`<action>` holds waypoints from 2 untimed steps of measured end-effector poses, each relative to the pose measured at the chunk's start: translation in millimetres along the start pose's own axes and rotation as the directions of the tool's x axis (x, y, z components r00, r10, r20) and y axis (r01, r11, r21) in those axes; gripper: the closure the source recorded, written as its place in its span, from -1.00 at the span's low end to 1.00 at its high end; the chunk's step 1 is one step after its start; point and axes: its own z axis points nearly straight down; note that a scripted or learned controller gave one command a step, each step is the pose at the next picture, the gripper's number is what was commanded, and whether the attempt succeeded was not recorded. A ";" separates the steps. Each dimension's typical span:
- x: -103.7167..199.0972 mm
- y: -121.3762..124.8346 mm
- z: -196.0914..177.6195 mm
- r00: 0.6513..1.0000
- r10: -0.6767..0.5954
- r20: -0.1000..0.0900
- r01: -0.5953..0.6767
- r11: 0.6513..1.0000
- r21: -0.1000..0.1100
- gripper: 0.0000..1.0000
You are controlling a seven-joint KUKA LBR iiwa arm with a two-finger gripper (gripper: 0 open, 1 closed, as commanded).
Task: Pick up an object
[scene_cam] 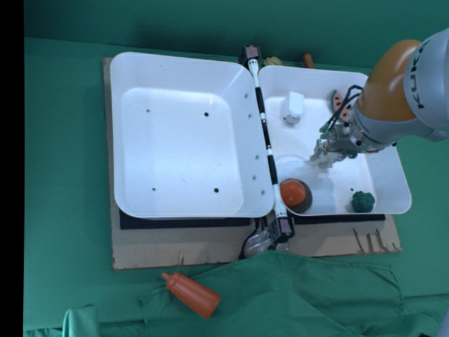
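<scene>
White right bin (393, 188) holds the arm's downward-angled gripper (324, 154), seemingly empty

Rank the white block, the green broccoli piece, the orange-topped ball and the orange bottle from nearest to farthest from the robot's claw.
From the gripper in the right bin:
1. White block and broccoli piece, too close to call; block toward the bin's back, broccoli in its front corner.
2. Orange-topped ball, front left corner.
3. Orange bottle, outside on the green cloth.

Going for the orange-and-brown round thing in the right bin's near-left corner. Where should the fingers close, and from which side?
Likely straight from above, fingers closing across the widest part of the round object. It sits close against the right bin's left wall and front rim, so a side approach looks blocked. The gripper hangs just up-right of it.
</scene>
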 end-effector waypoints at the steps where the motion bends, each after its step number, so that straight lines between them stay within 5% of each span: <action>1: 30.4 -1.6 -29.4 1.000 0.000 -0.006 0.000 1.000 0.008 1.00; 2: 9.4 -64.3 -79.7 1.000 0.007 -0.007 -0.007 1.000 0.013 1.00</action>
